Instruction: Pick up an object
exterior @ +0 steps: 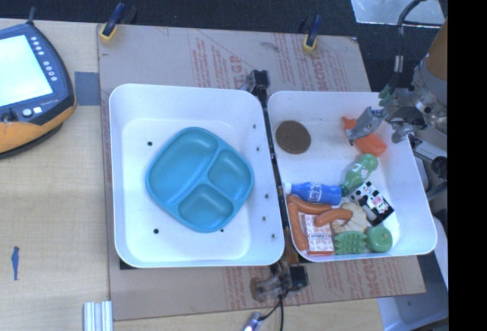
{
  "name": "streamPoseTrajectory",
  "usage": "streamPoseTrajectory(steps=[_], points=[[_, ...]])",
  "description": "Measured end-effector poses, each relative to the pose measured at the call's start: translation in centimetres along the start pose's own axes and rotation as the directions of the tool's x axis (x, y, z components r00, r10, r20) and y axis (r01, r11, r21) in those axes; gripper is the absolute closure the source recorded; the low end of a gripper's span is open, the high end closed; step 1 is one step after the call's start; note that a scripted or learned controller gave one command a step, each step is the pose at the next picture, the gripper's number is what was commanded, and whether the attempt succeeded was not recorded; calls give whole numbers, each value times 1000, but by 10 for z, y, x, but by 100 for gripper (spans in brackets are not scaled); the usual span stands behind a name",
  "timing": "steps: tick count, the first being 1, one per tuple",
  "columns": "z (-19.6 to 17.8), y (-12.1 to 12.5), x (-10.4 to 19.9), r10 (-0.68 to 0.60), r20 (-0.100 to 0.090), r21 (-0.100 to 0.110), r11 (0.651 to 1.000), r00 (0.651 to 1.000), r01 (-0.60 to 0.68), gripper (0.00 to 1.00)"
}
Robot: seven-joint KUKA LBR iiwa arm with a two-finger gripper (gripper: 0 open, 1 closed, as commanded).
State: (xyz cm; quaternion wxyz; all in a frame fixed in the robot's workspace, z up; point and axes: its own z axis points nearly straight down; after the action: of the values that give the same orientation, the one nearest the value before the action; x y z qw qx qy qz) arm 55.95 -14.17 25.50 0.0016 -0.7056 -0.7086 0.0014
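Crowded toy food (338, 227) sits well below the orange plastic toy (370, 143), where the gripper (373, 124) hovers, grip unreadable, and could slip off its edge.

bins (122, 170): smooth white plastic | plate (199, 179): glossy blue plastic | bench (46, 200): pale matt wood | sheet (221, 55): printed cardboard

Grey metal gripper (370, 124), teal-tinged bracket behind, black cable looping above (orange band at edge)
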Motion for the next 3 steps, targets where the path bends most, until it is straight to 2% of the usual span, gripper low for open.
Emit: streamPoseTrajectory(steps=[1, 2, 3], points=[[130, 4, -6, -1, 1, 0, 1000, 1000, 1, 0], [163, 50, 17, -2, 2, 0, 1000, 1000, 2, 0], [163, 79, 49, -3, 2, 0, 1000, 1000, 3, 0]])
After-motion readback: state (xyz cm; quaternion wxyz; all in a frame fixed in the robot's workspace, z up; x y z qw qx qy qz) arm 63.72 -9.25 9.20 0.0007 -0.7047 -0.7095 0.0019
